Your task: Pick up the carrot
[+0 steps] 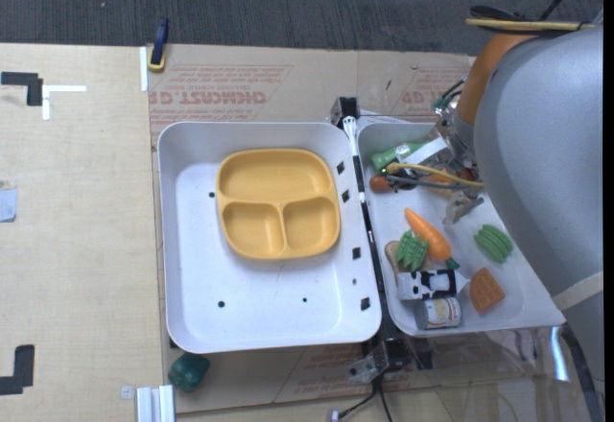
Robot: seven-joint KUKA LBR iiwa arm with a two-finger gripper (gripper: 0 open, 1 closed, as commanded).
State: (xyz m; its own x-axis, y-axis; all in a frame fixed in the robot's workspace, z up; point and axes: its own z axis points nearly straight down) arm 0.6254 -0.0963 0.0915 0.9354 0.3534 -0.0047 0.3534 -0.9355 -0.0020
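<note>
A pale wooden bench (77, 247) with cardboard sheeting carries two white bins. The left bin (192, 295) holds a yellow divided plate (278, 201). In the right bin (518, 310), the carrot (428, 233) lies among toy foods, apart from the gripper (459, 204), whose opening cannot be made out.

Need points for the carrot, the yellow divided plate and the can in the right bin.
carrot (428, 232): camera view, middle of its orange body, right bin.
yellow divided plate (278, 176): camera view, bare floor of its large upper compartment, left bin.
can (440, 313): camera view, its side, near front edge of right bin.
</note>
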